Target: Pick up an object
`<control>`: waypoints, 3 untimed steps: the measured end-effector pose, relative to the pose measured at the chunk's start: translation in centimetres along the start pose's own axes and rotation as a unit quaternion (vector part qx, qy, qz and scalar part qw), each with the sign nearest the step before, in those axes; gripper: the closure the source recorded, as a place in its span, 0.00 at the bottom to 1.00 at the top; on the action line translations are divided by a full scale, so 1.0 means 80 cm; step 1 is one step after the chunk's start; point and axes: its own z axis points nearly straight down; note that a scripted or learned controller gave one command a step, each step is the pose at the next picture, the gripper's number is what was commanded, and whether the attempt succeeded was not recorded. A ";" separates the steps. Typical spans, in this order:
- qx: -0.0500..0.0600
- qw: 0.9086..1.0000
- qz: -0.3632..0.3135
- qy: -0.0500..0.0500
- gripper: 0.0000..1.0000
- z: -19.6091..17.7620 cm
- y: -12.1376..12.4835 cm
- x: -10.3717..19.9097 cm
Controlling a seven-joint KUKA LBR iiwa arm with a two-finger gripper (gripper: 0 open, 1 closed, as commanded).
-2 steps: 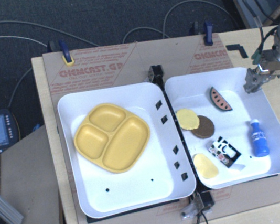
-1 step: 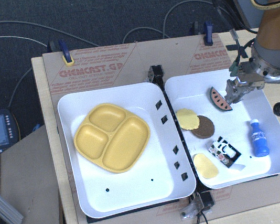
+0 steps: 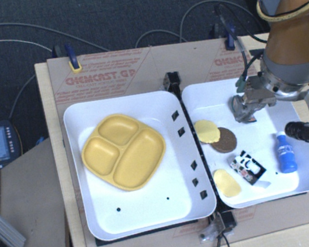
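Note:
In the camera view my gripper (image 3: 245, 112) hangs over the back half of the right bin (image 3: 283, 189), with nothing seen between its fingers. In front of it and to the left lie a pale yellow disc (image 3: 205, 130) and a brown round cookie (image 3: 225, 140) touching it. Nearer the front lie a black-and-white packet (image 3: 247, 167) and a yellow oval piece (image 3: 226, 183). A blue bottle (image 3: 286, 153) lies at the bin's right side. All are apart from the gripper.
The left bin (image 3: 93, 212) holds a yellow three-compartment plate (image 3: 124, 151). A black divider with clips (image 3: 188, 143) runs between the bins. Cables trail across the dark floor behind the bench.

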 end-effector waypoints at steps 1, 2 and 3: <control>0.000 1.000 0.000 0.000 1.00 -0.002 -0.018 0.058; 0.001 1.000 0.000 0.000 1.00 0.025 -0.032 0.121; 0.001 1.000 0.000 0.000 1.00 0.026 -0.065 0.180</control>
